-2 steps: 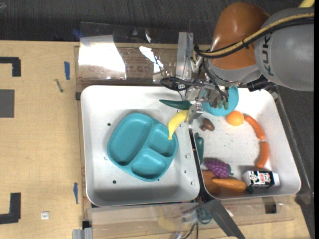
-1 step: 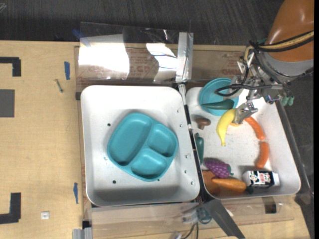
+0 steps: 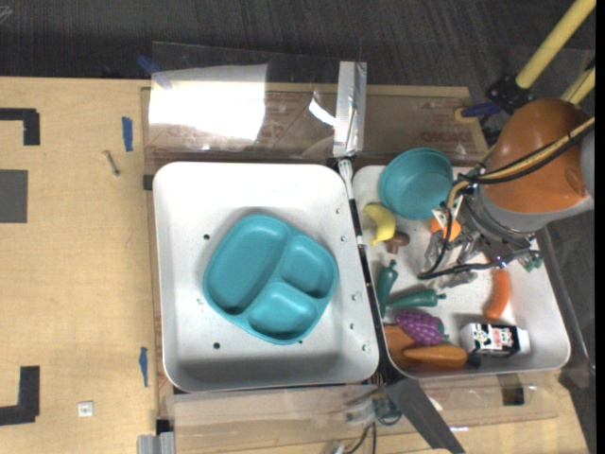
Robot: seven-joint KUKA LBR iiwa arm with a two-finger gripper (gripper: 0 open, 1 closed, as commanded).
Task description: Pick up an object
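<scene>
We log the two-finger gripper [image 3: 452, 256] low in the right white bin [image 3: 544, 324], among toy foods; whether its jaws are open we cannot tell. Beside it: teal round bowl [image 3: 416, 180], yellow banana [image 3: 380, 219], purple grape bunch [image 3: 421, 326], orange carrot [image 3: 498, 294]. The left white bin [image 3: 189, 197] holds a teal three-compartment plate [image 3: 271, 277]. Both rest on a tan bench [image 3: 66, 253].

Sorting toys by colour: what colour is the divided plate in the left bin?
Teal blue; the divided plate shows plainly in the camera view.
</scene>
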